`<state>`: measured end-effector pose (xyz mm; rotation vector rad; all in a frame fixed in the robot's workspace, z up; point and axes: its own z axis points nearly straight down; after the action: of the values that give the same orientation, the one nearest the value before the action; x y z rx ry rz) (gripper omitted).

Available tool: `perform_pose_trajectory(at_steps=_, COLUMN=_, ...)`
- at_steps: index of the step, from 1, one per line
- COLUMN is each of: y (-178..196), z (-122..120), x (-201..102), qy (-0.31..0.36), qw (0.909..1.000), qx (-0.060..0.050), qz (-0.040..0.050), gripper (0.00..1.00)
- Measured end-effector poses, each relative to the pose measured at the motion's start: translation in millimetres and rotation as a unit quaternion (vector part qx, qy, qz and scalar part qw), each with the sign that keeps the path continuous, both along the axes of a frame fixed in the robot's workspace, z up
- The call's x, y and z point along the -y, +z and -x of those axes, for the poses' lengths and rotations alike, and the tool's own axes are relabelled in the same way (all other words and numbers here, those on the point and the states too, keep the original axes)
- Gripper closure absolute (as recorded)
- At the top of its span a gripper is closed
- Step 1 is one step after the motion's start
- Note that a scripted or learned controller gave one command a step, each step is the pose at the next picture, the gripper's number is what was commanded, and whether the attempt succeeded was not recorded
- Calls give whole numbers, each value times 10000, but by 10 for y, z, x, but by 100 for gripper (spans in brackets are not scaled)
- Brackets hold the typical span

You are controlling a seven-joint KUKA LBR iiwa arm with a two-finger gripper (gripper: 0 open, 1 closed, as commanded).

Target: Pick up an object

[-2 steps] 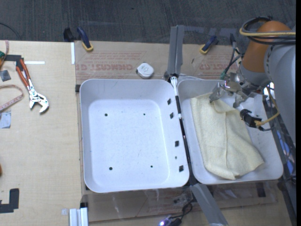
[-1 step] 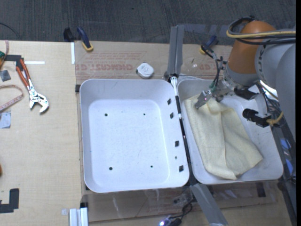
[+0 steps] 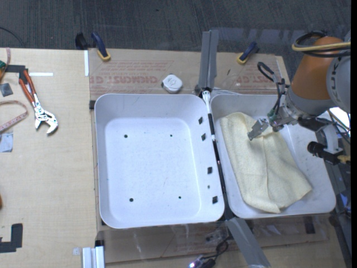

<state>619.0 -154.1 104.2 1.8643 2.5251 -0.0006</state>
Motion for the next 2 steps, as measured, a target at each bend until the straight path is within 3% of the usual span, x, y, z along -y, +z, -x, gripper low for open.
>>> perform_pose_trajectory(at_steps=1, y=-118, z=270, x=253, qy=208, qw=9998, qx=-5, qz=-4, gripper=0)
perform_pose_trajectory(at_steps=2, y=-118, z=-296, x=-78, qy=-496, qw=9988, qx=0, qz=-3, gripper=0)
